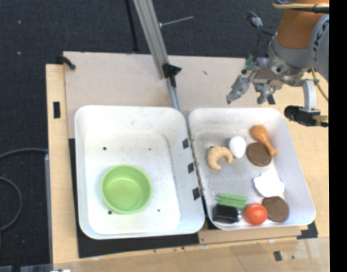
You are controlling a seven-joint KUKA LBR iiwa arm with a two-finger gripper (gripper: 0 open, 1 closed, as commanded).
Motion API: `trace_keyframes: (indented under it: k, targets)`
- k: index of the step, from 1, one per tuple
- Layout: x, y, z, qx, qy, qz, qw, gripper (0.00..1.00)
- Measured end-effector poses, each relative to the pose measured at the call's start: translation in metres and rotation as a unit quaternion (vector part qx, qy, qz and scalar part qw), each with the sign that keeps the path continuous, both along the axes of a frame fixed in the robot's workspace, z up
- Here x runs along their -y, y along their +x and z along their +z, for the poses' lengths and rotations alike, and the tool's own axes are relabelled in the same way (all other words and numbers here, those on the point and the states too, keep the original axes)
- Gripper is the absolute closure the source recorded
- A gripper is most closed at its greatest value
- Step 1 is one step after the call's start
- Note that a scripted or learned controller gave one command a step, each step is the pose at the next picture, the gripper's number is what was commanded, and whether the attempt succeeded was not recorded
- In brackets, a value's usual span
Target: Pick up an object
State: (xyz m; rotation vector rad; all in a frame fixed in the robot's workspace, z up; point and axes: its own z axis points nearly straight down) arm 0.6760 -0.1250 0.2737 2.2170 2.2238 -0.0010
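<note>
Grey gripper [250, 93] hangs open and empty past the right bin's [295, 152] far rim, we'd say, croissant [219, 156] untouched.

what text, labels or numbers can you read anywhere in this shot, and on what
None: no readable word, number, label or brand stands on anything here.
The green bowl, the food items and both white bins are plain.
The black block and the arm's orange band show no legible marks.
</note>
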Motion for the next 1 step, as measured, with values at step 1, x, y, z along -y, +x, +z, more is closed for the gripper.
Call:
trace_keyframes:
  k: [1]
  targets:
    - [0.0003, -0.0001, 0.0001, 0.000, -0.0004, 0.000, 1.0000, 0.00]
